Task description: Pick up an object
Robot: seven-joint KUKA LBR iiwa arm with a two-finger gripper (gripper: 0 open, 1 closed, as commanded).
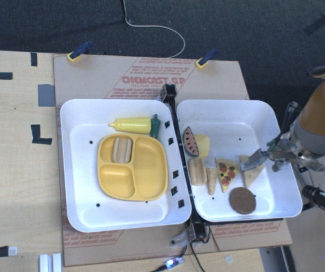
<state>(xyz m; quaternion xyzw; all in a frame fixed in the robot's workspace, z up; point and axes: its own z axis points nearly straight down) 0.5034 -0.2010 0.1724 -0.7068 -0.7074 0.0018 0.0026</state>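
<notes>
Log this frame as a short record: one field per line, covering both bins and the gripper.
left bin: yellow divided plate, yellow bottle beside its far edge
plate contents: small tan piece in one compartment
right bin: watermelon slice, pizza slice, brown round cookie, pale wedge
gripper: over right bin, above the pale wedge
grasp: cannot tell

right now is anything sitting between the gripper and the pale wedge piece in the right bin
Nothing visible does. The gripper hangs right at the pale wedge near the right bin's right side. The pizza slice and brown disc lie to the wedge's far side, away from the arm.
</notes>
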